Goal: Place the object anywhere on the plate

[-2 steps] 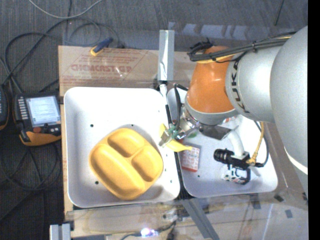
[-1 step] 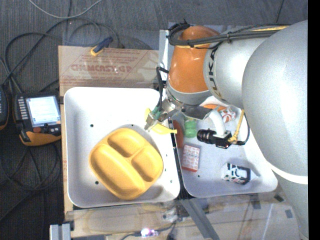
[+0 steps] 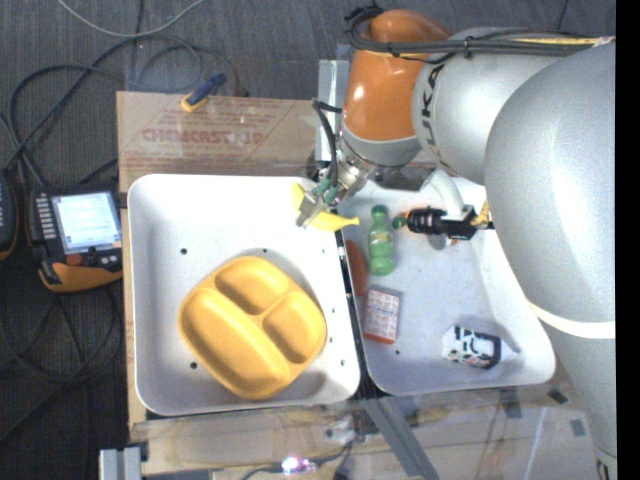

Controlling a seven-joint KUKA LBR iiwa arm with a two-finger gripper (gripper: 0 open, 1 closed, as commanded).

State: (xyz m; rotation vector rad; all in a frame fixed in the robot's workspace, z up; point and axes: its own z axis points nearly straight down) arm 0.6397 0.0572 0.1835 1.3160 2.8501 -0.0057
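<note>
A yellow plate with three compartments lies in the left bin, toward its front. My gripper hangs over the back right corner of that bin, near the wall between the two bins. It is shut on a flat yellow object, which sticks out on both sides of the fingers. The object is held above the bin floor, behind and to the right of the plate and apart from it.
The right bin holds a green bottle, a reddish-brown stick along the dividing wall, a red-and-white packet and a black-and-white object. A cardboard sheet lies behind the left bin.
</note>
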